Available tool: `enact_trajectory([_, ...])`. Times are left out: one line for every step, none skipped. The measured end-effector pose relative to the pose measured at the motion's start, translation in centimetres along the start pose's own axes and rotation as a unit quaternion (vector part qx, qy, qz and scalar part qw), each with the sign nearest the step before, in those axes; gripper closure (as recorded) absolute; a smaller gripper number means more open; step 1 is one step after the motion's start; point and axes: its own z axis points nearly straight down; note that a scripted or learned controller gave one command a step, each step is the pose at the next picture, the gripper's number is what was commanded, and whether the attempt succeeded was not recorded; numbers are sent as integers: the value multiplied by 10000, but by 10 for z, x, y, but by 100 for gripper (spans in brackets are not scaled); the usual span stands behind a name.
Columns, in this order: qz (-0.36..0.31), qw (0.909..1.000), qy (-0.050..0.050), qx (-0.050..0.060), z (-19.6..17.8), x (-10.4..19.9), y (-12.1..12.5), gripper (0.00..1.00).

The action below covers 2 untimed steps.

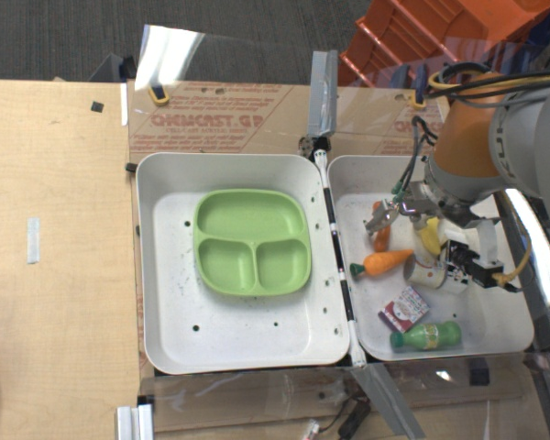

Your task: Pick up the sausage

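The sausage (381, 236), a short reddish-brown piece, lies in the right white bin (504, 337) near its left wall. My gripper (396, 210) hangs directly over the sausage's upper end and looks to be touching it. The grey arm with its orange band (463, 145) comes in from the right above the bin. Part of the sausage's top is hidden by the gripper.
An orange carrot (386, 263) lies just below the sausage. A yellow piece (429, 237), a pale cylinder (428, 274), a red-and-white packet (404, 309) and a green bottle (427, 336) share that bin. The left bin (165, 328) holds a green divided plate (253, 241).
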Motion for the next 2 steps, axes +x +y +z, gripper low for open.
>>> enact_trajectory([21,10000,0,0,-9,-2,0,100])
enact_trajectory([-665,9978,2,13,-98,67,24,100])
